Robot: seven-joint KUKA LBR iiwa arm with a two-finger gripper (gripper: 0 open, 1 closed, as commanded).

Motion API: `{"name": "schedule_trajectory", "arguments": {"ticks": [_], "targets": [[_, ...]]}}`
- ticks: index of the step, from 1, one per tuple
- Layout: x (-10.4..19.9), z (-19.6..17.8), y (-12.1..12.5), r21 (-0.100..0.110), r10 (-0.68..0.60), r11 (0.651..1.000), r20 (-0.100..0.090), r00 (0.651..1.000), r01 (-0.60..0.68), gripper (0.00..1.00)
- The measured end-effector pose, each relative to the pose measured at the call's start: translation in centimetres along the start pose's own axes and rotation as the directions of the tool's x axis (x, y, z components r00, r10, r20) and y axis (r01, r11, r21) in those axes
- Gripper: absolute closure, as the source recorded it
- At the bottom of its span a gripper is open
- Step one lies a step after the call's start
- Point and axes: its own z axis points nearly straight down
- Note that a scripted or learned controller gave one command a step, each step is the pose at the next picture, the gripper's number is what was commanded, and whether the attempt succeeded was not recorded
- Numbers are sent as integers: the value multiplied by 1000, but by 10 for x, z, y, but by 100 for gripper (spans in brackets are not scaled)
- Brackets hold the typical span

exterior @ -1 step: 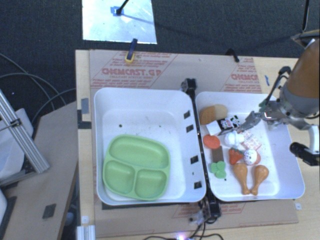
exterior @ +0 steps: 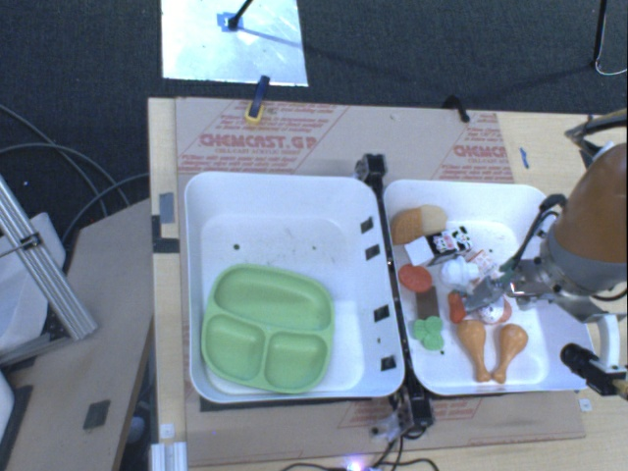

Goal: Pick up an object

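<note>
Two white bins are seen side by side. A green divided tray is laid in the left bin. The gripper is lowered into the right bin, among toy food: a bread roll, a red piece, a green piece and two drumsticks nearer. Its grip cannot be told.

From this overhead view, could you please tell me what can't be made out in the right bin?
- The gripper: its tip blurs into the toys below, so whether it holds anything is unclear.
- The small white toys under the tip: too small and blurred to identify.
- The right bin: its right side is covered by the arm.
- The arm itself: cut off by the view's right edge.
</note>
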Motion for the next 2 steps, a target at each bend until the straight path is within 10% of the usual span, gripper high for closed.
{"name": "schedule_trajectory", "arguments": {"ticks": [1,2], "targets": [[-73,80,-8,-4,5,1000,4,1000,-5,0],[-69,65,-5,-10,-1,1000,4,1000,1,100]]}}
